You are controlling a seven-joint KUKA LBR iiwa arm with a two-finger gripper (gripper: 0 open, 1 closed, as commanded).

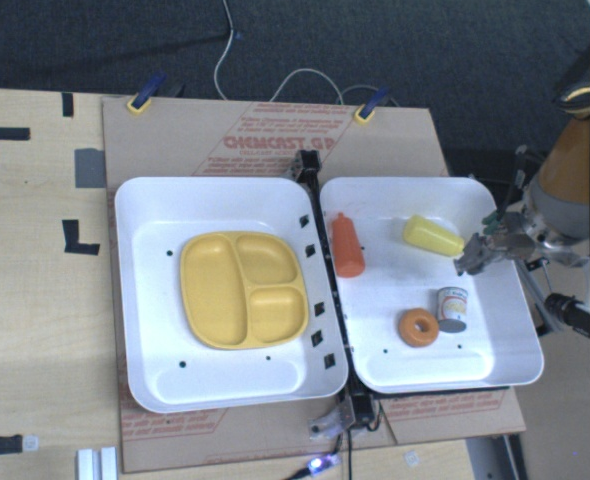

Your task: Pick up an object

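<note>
Objects for picking lay in the right-hand bin [430,373], four of them, and you would have found none of them lifted. An orange bottle [347,246] lay lengthwise along the bin's left wall, just beside the divider between the two bins. A yellow cylinder [433,235] lay tilted in the upper part of the bin, near its far right corner. Lower down, a small can [453,308] with a pale label stood close to the right wall, and an orange ring [418,327] lay flat just beside it on its left, the two nearly touching. Your gripper [472,258] hung over the right edge of that bin, between the yellow cylinder and the small can, apart from both. It was dark and small at that angle; I could not tell how its tips were set, and nothing was seen in its hold. The arm [560,183] reached in from the right, its orange band above the wrist. The left-hand bin [140,218] held a yellow divided plate [243,289] with three sections, lying flat near the middle. Both bins sat on a cardboard sheet [275,138] held by two clamps at its far edge.
</note>
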